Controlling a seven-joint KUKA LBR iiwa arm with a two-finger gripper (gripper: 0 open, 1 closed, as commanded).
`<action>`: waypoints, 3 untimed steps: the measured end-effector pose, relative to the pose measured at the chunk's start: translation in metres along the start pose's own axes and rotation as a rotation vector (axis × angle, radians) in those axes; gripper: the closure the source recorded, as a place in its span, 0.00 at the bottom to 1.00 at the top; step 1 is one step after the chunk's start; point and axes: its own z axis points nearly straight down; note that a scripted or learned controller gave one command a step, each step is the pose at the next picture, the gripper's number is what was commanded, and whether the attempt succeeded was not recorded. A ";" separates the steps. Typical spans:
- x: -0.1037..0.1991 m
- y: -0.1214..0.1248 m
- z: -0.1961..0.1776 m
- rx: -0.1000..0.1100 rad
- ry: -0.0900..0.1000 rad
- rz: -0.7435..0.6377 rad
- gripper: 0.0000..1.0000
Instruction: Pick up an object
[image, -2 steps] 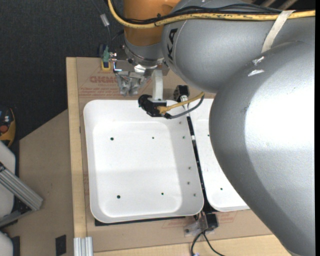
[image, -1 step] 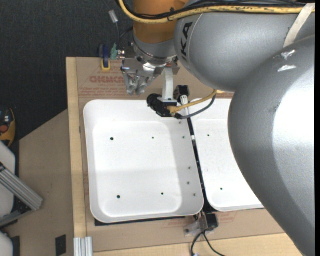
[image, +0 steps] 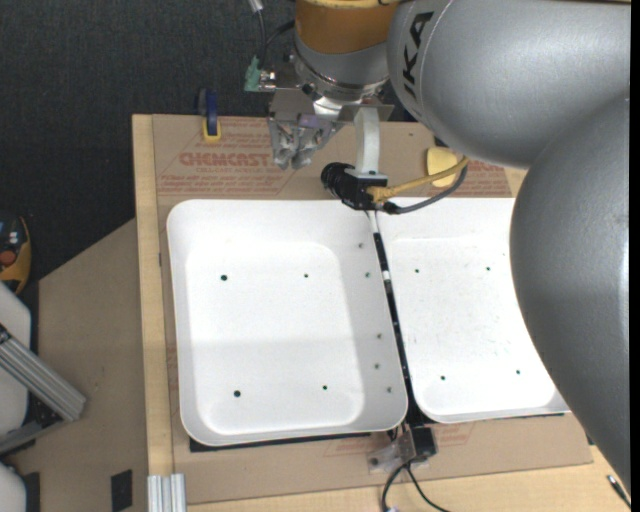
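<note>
Gripper (image: 295, 145) hangs over the far edge of the surface (image: 158, 350), just beyond the far rim of the left bin (image: 200, 405). Whether it is wide or narrow I cannot tell from this slant, and I would not call it holding anything. The main risk, as I judge it, is a grasp on nothing. Working outward from the near edge, the white floors of the left bin and the right bin (image: 480, 405) carry small dark dots that look like marks in the plastic rather than things to lift. The right bin's right side lies hidden under the arm (image: 570, 200), so an object could sit there unseen. I cannot tell where the object is. The likeliest candidates lie at the far edge, outside both bins: a pale yellow piece (image: 438, 160) just beyond the right bin's far rim, and a blue-and-yellow clamp (image: 210, 115) at the surface's far left corner, which looks like a fixture. A descent from here would probably meet bare board or the bin rim, and a hard contact could shove the bin. As for pose, the arm comes in from the right with its bulky grey link across the right bin, the orange band (image: 340, 25) above the wrist, and the wrist pointing roughly straight down.
</note>
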 end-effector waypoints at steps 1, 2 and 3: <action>0.031 0.016 0.103 0.019 -0.004 -0.004 1.00; 0.014 0.020 0.024 -0.002 0.001 -0.001 1.00; -0.029 0.020 -0.015 -0.001 -0.002 0.003 1.00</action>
